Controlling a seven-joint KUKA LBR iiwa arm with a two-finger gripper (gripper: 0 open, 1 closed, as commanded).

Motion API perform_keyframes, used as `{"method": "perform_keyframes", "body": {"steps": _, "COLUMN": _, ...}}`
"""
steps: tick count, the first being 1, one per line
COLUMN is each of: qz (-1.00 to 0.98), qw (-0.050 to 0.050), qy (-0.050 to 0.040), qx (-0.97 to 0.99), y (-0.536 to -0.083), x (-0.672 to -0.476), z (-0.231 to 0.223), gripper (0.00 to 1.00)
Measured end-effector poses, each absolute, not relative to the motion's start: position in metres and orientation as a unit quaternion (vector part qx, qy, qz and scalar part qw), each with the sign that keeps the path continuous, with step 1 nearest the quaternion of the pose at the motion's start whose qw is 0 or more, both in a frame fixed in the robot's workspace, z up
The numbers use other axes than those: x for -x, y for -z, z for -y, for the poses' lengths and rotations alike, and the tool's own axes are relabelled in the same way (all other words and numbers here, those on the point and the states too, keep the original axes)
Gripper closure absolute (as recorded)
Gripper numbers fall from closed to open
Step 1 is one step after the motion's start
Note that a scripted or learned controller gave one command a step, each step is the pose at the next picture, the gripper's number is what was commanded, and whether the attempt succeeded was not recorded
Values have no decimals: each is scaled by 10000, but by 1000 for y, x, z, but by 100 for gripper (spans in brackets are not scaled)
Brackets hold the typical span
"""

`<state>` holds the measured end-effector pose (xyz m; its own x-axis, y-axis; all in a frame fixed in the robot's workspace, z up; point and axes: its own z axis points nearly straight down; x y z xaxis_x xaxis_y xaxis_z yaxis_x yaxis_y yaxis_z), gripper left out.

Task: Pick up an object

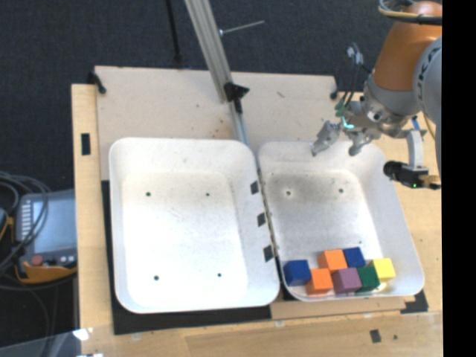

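Several small coloured blocks lie clustered in the near corner of the right bin (387,199): a blue block (297,271), two orange ones (334,259) (320,280), a purple one (346,280), a green one (367,277), a yellow one (384,268) and a dark blue one (354,256). My gripper (341,141) hangs over the far edge of the right bin, well away from the blocks. Its two grey fingers are spread apart with nothing between them.
The left bin (126,199) sits beside the right one, joined by black clips along the shared edge. A slanted aluminium post (212,47) rises behind the bins. A black cable fitting (405,172) sticks out at the right bin's right rim.
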<state>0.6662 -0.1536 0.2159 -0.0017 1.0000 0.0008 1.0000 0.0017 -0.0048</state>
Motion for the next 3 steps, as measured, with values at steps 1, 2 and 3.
{"method": "perform_keyframes", "body": {"steps": 1, "qz": 7087, "qw": -8, "qy": -10, "qx": 7055, "y": -219, "x": -667, "z": 154, "gripper": 0}}
{"method": "perform_keyframes", "body": {"steps": 2, "qz": 7071, "qw": 2, "qy": -17, "qx": 7071, "y": -178, "x": -663, "z": 155, "gripper": 0}}
{"method": "perform_keyframes", "body": {"steps": 3, "qz": 7067, "qw": 0, "qy": -18, "qx": 7075, "y": -135, "x": -663, "z": 162, "gripper": 0}}
